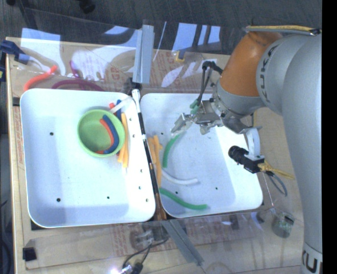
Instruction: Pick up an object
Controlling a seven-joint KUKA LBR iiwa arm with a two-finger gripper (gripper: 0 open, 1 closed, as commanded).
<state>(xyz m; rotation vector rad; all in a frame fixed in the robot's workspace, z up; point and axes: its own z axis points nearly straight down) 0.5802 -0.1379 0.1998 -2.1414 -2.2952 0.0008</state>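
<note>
On the left we see a white bin (60,170) with a green bowl (100,133) in it. A red piece and a blue piece curl inside the bowl, and an orange stick (124,147) lies just right of it, against the bin's right wall.

Next comes the right bin (237,187). An orange stick (155,153) lies along its left wall. Beside that we see a green strip (169,148), long and thin, running from near to far with its far end bending right. A white strip (180,180) lies nearer to us, and another green strip (183,201) lies along the near wall.

The claw (187,120) hangs over the far part of the right bin. Its tips look spread a little apart, and we see nothing between them. The far end of the first green strip sits just under and a bit near of the claw, so we think that is the closest thing to grab. The claw would need to come down and close across the thin strip, not along it.

On the right is the big grey arm (283,73) with its orange band.
</note>
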